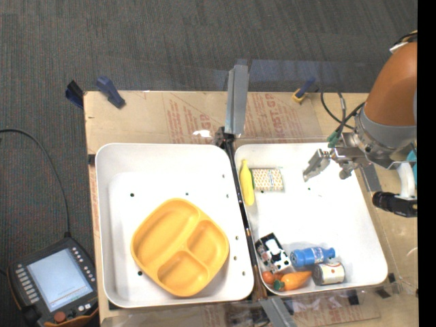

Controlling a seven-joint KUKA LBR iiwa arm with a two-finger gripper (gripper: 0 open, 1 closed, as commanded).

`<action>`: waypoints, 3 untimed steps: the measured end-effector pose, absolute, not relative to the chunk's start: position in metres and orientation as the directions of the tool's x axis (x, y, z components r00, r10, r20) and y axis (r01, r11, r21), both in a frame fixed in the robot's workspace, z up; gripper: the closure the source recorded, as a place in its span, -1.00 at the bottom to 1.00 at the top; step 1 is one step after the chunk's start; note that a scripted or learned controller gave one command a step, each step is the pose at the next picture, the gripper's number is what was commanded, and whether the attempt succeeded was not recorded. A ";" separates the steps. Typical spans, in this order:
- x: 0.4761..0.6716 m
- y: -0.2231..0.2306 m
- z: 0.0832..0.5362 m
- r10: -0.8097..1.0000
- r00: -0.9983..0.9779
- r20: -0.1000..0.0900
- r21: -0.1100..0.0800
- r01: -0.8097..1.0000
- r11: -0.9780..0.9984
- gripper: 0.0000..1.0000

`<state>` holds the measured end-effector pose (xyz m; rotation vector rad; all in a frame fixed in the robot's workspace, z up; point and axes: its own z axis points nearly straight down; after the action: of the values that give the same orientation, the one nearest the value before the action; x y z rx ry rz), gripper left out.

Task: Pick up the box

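Box (268,180) lies ungrasped in my right bin (354,203) beside the yellow bottle (246,182); gripper (328,166) hovers nearby, fingers spread wide, holding nothing.

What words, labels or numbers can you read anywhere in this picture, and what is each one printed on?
Red lettering on the cardboard sheet under the bins: too faint and blurred to read.
Label on the blue bottle: too small to read.
Label on the can: too small to read.
Print on the small box: a pattern, no legible words.
Screen of the pendant: blank glare, nothing legible.
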<state>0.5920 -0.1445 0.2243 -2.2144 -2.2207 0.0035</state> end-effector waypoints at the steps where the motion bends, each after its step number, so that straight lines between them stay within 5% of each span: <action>1: 0.641 -0.089 0.097 1.000 0.013 0.001 -0.001 1.000 -0.013 -1.00; 2: 0.642 -0.089 0.107 1.000 0.013 0.002 0.000 1.000 -0.013 1.00; 3: 0.642 -0.089 0.107 1.000 0.013 0.002 0.000 1.000 -0.013 -1.00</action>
<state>0.6421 -0.0893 0.1070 -2.2349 -2.2054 -0.0021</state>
